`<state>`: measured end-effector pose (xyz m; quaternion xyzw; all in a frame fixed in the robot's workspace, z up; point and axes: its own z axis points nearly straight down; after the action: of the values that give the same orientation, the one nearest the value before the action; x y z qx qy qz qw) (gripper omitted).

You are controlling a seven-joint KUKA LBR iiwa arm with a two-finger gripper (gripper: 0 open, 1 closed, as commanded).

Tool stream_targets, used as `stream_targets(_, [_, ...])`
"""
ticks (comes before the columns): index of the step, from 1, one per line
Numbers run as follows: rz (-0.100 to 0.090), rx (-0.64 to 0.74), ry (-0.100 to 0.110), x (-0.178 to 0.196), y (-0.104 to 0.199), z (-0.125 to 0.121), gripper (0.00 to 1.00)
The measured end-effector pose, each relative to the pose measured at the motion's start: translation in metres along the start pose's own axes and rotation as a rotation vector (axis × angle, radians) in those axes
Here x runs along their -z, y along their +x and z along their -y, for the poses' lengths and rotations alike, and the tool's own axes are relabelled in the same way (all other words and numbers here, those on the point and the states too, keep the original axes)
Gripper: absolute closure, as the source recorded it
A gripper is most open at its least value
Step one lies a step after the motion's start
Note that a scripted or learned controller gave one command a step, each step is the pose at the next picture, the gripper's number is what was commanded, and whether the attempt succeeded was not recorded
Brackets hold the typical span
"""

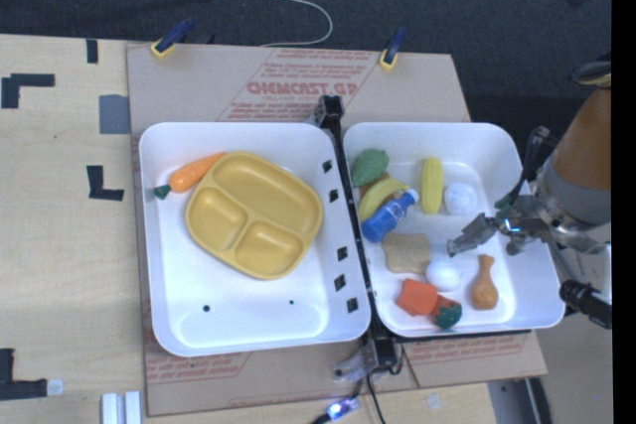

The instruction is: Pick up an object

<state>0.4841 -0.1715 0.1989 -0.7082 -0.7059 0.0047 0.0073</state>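
Where the gripper (pixel 465 241) hangs low over the right bin (pixel 502 146), its two dark fingers look spread a little and I see nothing between them, so I take it as slightly open and empty. Taking the white egg (pixel 442 272) as the landmark, the fingertips sit just above and to its right, so the egg seems the likeliest thing to be picked. It looks like smooth, hard plastic, light and rounded, which I'd guess makes it slippery and apt to squirt out unless the fingers close across its widest middle. To the right of the egg lies a tan drumstick (pixel 484 283), glossy and narrow at the neck, an easier waist to pinch. Touching the egg on its upper left is a flat beige slice of toast (pixel 404 252); below and left of it sit a blocky orange-red piece (pixel 417 296) and a small dark green lump (pixel 448 315). Up from the egg are a white ball (pixel 459 199), a ribbed yellow corn cob (pixel 431 185), a blue bottle (pixel 387 216), a banana (pixel 376 197) and a knobbly green vegetable (pixel 369 165). Far left of the egg, the left bin (pixel 159 303) holds a yellow divided plate (pixel 254 213) and a carrot (pixel 191 174).
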Motion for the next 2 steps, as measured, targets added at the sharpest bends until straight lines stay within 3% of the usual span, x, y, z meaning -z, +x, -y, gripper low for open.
stream_targets(1, [0.003,0.004,-0.011,0.006,0.000,-0.003,0.00])
stream_targets(2, [0.001,0.004,-0.006,-0.060,0.001,-0.006,0.00])
